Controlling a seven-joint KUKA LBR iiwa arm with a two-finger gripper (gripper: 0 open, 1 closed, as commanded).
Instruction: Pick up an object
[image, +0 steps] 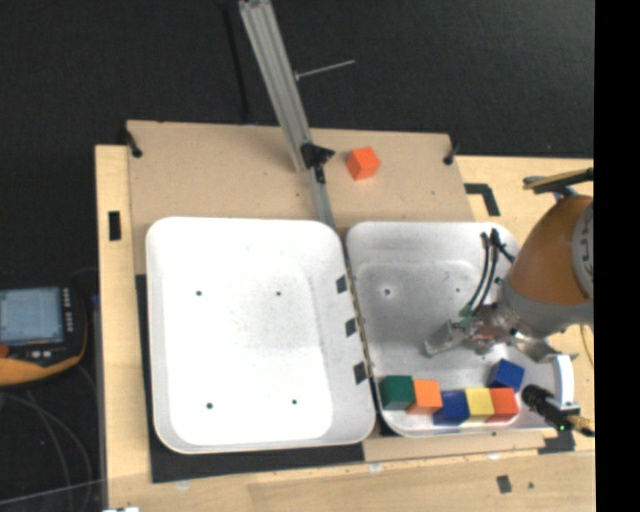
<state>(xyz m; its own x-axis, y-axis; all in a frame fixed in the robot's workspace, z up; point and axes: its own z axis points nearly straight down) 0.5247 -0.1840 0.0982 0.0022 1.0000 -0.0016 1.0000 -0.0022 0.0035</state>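
The gripper (447, 340) is hovering in the right bin (400, 250), whether clamped or spread I cannot tell; blocks (455, 400) are lying at its 6 o'clock, apart.

Gripper (447, 342) above blocks (455, 400)

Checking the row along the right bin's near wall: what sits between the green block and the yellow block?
An orange block and a blue block, in the camera view.

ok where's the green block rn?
The green block sits in the right bin, at the left end of the row of blocks along its near edge, right beside an orange block.
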